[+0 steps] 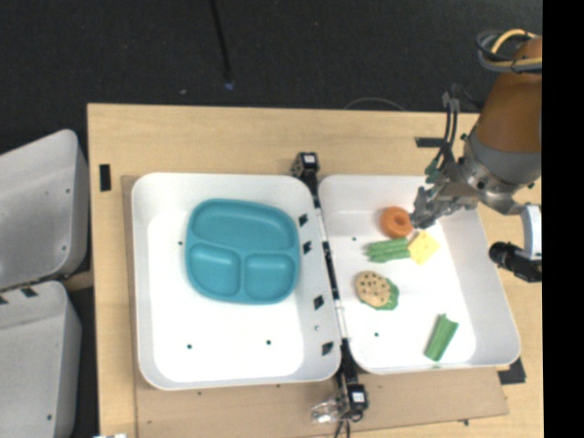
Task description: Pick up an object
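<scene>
The right bin (474,336) holds several small toy foods. An orange round piece (394,222) lies near its far middle, with a yellow cheese wedge (423,248) and a green bean pod (389,250) just in front of it. A brown cookie on a green leaf (375,290) sits toward the bin's centre, and a green stick (441,338) lies near the front right. My gripper (427,210) hangs over the far right part of this bin, right beside the orange piece and above the cheese wedge. Nothing shows between its fingers.
The left bin (155,336) holds a teal divided plate (243,250). A black clip (305,164) sits at the far end of the seam between the bins, another (351,395) at the near end. White chair-like panels (36,217) stand left of the bench.
</scene>
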{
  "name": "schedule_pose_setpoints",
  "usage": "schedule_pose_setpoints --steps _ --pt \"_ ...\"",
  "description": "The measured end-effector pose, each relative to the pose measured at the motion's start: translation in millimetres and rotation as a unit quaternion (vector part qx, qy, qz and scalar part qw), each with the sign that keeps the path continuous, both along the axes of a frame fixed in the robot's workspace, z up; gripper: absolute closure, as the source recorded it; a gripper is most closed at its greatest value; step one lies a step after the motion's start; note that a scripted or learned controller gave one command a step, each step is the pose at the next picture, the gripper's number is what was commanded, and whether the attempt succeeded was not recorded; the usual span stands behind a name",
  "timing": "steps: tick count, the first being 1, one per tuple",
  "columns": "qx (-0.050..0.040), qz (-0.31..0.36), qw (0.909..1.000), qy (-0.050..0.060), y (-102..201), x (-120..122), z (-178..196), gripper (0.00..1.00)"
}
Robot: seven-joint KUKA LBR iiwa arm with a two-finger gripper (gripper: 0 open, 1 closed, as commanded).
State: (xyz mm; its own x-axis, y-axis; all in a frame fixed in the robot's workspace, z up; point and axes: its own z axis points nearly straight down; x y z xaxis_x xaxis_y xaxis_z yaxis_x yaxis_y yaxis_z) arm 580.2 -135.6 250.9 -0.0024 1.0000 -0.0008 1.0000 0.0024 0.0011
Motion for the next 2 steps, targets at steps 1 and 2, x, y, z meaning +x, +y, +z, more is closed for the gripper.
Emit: schedule_pose_setpoints --steps 1,2 --pt "0.0004 0.001 1.0 0.0 51.9 -16.9 -6.8 1.0" --pt "0.001 0.002 1.0 -0.001 103.3 -17.2 1.6 1.0"
